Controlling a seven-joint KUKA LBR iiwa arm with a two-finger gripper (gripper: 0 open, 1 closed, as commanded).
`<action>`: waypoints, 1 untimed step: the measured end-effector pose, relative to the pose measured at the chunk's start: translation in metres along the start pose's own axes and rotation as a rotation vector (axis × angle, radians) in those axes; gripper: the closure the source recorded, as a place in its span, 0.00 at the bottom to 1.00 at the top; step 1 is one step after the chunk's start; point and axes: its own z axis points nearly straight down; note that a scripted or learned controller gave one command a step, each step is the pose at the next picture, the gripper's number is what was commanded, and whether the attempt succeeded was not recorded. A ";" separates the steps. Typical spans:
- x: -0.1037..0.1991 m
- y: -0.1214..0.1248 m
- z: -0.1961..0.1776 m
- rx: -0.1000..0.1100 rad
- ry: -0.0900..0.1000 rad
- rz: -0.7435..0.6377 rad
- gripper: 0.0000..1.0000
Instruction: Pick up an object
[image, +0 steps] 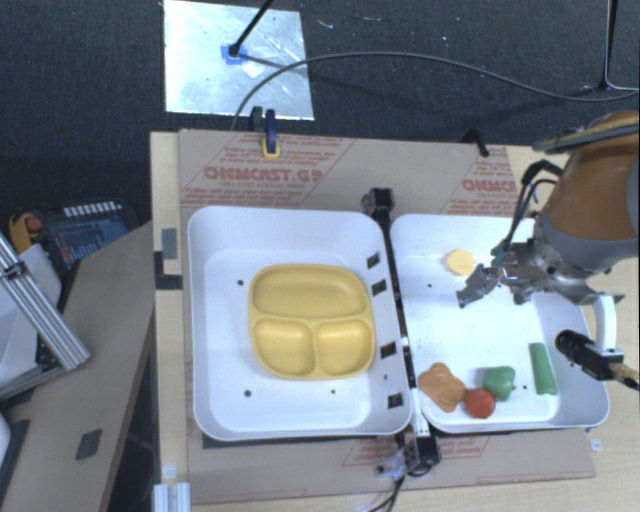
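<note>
My gripper (498, 291) hangs over the upper middle of the right bin (590, 405), open, with nothing between its fingers. Just to its upper left a small yellow round piece (461, 263) lies on the bin floor, apart from the left finger (473, 290). Along the bin's front lie an orange lumpy piece (441, 385), a red tomato-like piece (480, 403), a green pepper-like piece (498, 379) and a green stick (542, 367). The arm's orange band (600, 190) covers the bin's far right corner.
The left bin (215, 330) holds a yellow divided plate (305, 320) at its middle. A black divider (392, 300) runs between the bins. A black part (585, 352) of the arm juts over the right bin's right edge.
</note>
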 end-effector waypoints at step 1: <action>0.000 0.003 -0.007 -0.013 -0.001 -0.003 0.00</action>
